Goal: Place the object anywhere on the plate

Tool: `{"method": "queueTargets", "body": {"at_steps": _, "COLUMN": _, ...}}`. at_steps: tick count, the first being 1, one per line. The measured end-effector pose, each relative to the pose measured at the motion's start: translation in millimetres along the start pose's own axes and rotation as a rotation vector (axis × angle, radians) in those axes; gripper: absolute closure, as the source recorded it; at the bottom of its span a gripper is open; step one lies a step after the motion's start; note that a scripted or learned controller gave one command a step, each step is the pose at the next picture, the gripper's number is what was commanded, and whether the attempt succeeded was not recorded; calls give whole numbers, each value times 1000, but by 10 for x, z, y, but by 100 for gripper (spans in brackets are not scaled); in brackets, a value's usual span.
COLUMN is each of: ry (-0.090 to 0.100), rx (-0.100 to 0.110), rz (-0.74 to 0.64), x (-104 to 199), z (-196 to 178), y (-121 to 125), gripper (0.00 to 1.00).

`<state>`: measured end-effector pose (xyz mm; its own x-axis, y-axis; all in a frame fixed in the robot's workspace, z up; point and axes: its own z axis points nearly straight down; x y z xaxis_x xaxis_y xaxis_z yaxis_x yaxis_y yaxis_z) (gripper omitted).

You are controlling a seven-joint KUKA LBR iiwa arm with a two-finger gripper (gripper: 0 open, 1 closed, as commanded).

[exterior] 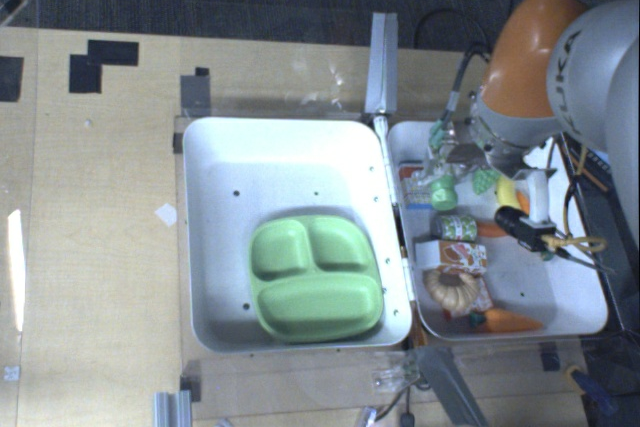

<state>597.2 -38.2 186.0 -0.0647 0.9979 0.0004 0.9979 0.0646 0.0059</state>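
Green divided plate (316, 279) lies down and well left of the tool (447, 158), which hangs over cluttered toys; its grip I cannot tell.

- The end effector (452, 158) sits under the orange-banded wrist (530, 55), above the right bin (590, 300); its fingers are too blurred to read.
- The arm is cut off by the right edge.
- Small items (458, 227) in the right bin overlap; most are too small to identify.
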Motion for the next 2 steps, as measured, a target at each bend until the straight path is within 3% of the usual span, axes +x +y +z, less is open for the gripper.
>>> {"method": "queueTargets", "body": {"at_steps": 1, "ry": 0, "rx": 1, "rz": -89, "x": 755, "z": -288, "y": -268, "gripper": 100}}
{"method": "queueTargets", "body": {"at_steps": 2, "ry": 1, "rx": 3, "rz": -136, "x": 1254, "z": -170, "y": -310, "gripper": 100}}
